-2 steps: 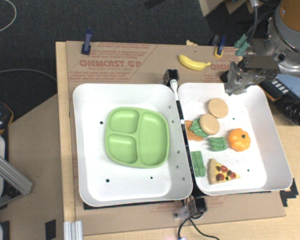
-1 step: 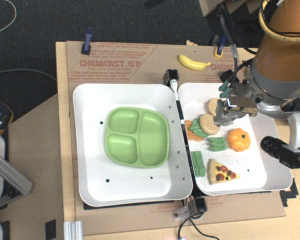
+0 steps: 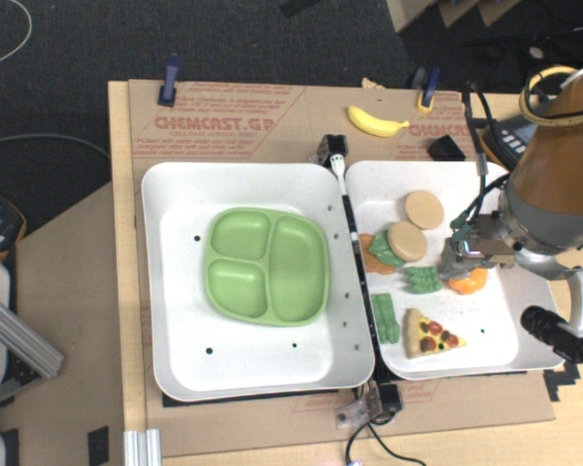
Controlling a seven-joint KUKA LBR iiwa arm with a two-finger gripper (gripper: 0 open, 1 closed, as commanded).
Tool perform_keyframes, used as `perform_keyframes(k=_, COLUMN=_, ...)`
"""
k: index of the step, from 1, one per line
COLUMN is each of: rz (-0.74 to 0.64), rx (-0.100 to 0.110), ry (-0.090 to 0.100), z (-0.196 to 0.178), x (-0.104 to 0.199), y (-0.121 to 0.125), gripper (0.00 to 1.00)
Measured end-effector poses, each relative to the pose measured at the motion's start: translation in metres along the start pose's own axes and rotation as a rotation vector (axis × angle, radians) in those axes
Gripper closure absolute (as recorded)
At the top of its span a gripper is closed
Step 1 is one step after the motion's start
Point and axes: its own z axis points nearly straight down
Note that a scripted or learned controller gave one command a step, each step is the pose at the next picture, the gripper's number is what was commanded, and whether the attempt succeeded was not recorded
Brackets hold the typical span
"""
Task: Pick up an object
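Gripper [image 3: 459, 260] of mine hangs low over the right bin [image 3: 496, 357], right above an orange piece [image 3: 469, 282] and beside a green toy [image 3: 423, 279]; whether it is spread or closed I cannot tell from this angle. Any toy here would do, and the orange piece is nearest. To take it well I would centre over it, clear of the green toy, and go straight down. My arm [image 3: 554, 173] reaches in from the right, wrist bent steeply downward. The left bin [image 3: 175, 289] holds a green divided plate [image 3: 268, 265].
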Motion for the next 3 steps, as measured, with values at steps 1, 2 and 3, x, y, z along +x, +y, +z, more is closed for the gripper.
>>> perform_keyframes(k=1, rz=-0.017, rx=-0.015, ry=0.003, z=-0.024, x=0.062, y=0.002, gripper=1.0)
perform_keyframes(k=2, rz=-0.019, rx=-0.003, ry=0.004, z=0.033, x=0.144, y=0.0, gripper=1.0)
perform_keyframes(k=3, rz=-0.018, rx=-0.014, ry=0.004, z=0.019, x=0.217, y=0.009, gripper=1.0)
